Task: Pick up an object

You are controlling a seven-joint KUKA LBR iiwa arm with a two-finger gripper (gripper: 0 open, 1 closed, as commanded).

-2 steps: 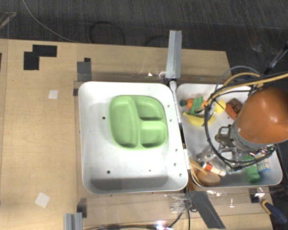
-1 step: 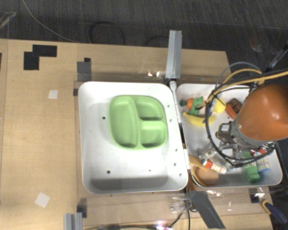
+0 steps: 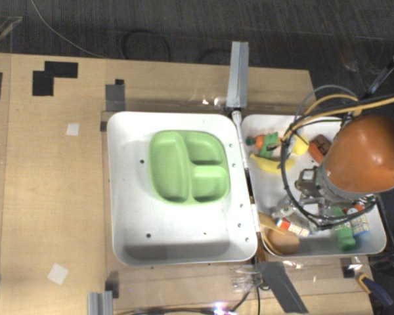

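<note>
Wooden bench boards [image 3: 46, 195] lay pale and bare to the left of both bins, with small white paper squares scattered on them. At the near edge of the right shallow white bin [image 3: 378, 240], a round tan wooden bowl [image 3: 282, 240] sat in the near-left corner, just beside the wall shared with the other bin. Beside it to the right lay a small white and orange-red cylinder [image 3: 293, 227], and further right along the near wall stood a small green block [image 3: 346, 239]. Above these the grey arm's orange wrist band [image 3: 366, 155] bulged over the right half of that bin, looped with black and yellow cables. The gripper [image 3: 308, 202] hung below it, low among the clutter in the middle of the bin; its state could not be told, as wrist and cables covered it. Further back on the left side of the same bin rested a yellow plastic banana [image 3: 266, 164], and behind it a small green and orange toy [image 3: 269, 141] near the far wall. A brown block [image 3: 319, 144] lay at the far side, just left of the orange band. In the left shallow white bin [image 3: 128, 238], a light green three-compartment plastic tray [image 3: 187, 166] sat near the centre.
</note>
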